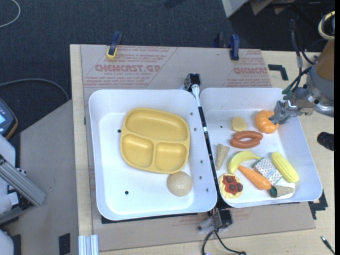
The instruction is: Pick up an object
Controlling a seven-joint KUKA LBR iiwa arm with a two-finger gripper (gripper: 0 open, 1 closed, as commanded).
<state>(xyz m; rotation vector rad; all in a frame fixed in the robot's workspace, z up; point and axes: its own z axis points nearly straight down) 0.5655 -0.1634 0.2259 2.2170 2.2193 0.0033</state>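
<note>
My gripper (280, 113) reaches in from the right over the upper right part of the right bin (308, 158). Its tip sits right against the right side of an orange fruit (263, 121); I cannot tell whether it grips the fruit. Below the orange lie a red sausage (246, 138), a banana (241, 159), a carrot (255, 177), a corn cob (285, 166) and a small pizza slice (231, 185). A pale cheese wedge (239, 124) sits left of the orange.
The left bin (101, 142) bears a yellow divided plate (155, 140) and a beige ball (179, 184). A cream cone (221, 154) lies by the divider between the bins. A checkered packet (266, 170) lies between carrot and corn. Clamps hold the bench's far edge.
</note>
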